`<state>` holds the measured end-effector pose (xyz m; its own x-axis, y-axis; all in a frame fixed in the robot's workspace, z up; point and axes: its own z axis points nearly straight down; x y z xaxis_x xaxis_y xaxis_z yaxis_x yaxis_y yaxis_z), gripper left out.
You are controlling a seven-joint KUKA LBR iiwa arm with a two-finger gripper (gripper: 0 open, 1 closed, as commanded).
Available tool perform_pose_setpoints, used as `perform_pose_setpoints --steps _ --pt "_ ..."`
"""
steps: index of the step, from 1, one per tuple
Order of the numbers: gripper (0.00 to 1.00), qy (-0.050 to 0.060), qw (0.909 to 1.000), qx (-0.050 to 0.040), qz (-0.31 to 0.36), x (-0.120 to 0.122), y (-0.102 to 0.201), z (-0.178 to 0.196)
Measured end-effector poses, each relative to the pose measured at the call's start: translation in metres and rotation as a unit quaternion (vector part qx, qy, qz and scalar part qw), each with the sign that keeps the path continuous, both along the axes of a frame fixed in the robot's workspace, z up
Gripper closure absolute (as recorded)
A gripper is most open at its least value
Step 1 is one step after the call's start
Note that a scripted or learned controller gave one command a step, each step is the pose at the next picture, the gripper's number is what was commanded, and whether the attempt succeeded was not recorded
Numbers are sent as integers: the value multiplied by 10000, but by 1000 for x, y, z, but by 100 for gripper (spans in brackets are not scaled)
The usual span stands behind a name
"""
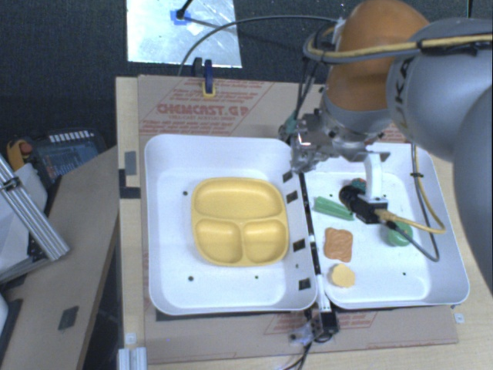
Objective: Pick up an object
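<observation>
The right bin [435,272] holds a green stick [333,207], a brown square piece [338,243] and a small round yellow piece [343,276]. A green lump [398,236] lies further right, partly under a yellow cable. My gripper [302,160] hangs over the bin's far left corner, by the divider between the bins. It is behind the green stick and apart from it. Nothing is visibly held in it. The grey arm and its orange band cover the bin's far right part.
The left bin [166,230] carries a yellow divided plate [235,220] in its middle. Cardboard lies under both bins. A shiny foil sheet [181,18] lies beyond the bench, and an aluminium bar [31,214] leans at the left.
</observation>
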<state>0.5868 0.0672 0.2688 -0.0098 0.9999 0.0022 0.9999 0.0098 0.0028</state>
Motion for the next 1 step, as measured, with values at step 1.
perform_pose_setpoints --steps 1 --pt "100 -4 10000 -6 -8 31 39 -9"
